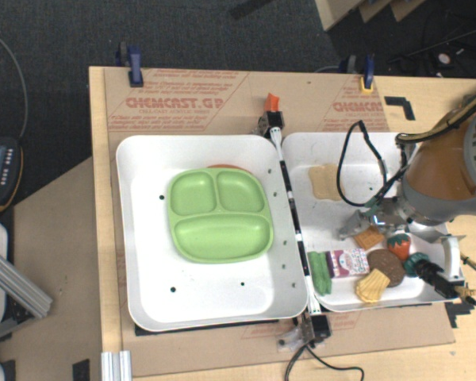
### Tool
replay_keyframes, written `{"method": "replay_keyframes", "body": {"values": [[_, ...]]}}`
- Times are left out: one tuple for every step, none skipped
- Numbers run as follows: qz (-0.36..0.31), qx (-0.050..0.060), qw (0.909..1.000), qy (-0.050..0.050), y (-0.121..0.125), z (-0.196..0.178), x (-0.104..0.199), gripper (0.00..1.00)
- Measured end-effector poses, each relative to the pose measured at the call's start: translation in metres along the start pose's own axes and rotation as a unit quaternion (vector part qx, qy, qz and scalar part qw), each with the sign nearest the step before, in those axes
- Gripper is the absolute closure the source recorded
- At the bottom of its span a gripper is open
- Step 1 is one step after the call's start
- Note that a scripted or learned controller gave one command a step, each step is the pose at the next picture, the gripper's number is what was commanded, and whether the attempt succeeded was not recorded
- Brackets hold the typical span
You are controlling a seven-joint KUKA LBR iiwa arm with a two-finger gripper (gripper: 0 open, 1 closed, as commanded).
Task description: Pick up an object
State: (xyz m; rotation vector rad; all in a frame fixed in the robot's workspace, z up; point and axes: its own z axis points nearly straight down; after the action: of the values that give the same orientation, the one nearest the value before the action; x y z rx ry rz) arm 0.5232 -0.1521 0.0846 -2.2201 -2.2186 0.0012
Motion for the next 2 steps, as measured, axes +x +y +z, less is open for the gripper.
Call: {"method": "replay_keyframes", "body": {"values": [[0.0,-0.003,1.0,-0.001,0.0016,-0.0103,-0.0006,1.0],[0.0,-0.002,1.0,-0.001,0.0013,-0.0097,-0.0005,0.0]]}}
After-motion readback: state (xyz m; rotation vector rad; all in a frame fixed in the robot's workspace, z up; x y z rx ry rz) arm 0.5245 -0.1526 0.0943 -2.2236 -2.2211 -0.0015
